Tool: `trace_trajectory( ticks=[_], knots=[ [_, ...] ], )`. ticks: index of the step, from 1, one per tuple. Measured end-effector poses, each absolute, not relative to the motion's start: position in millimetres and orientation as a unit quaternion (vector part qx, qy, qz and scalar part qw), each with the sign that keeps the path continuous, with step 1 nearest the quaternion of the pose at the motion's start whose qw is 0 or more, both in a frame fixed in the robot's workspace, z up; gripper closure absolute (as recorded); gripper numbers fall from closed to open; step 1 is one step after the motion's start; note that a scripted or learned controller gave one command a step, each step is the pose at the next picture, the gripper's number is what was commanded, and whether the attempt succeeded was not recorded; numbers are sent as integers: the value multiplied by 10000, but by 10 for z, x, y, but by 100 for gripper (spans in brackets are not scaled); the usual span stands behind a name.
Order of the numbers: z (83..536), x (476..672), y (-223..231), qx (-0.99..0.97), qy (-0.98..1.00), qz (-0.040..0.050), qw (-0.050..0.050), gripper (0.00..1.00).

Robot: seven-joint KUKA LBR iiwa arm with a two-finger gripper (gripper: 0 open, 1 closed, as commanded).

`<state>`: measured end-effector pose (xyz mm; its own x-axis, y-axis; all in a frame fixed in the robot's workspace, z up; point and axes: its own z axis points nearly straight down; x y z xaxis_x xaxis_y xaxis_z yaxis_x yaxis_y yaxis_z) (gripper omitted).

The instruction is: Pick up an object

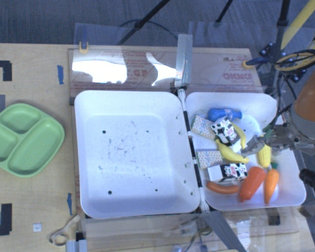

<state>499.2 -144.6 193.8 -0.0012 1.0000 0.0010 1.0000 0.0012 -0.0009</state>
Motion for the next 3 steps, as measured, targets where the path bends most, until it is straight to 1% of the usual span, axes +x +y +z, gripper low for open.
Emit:
trace_trajectory(
  ticks=[1,2,3],
  knots=[
    [1842,5293,-1176,-7028,-7114,-8,-5,0],
    [1536,5759,-1078,-6287,-7777,-9,-13,0],
    [900,6119,-1314,-4864,-8737,-21,-61,0]
  ],
)
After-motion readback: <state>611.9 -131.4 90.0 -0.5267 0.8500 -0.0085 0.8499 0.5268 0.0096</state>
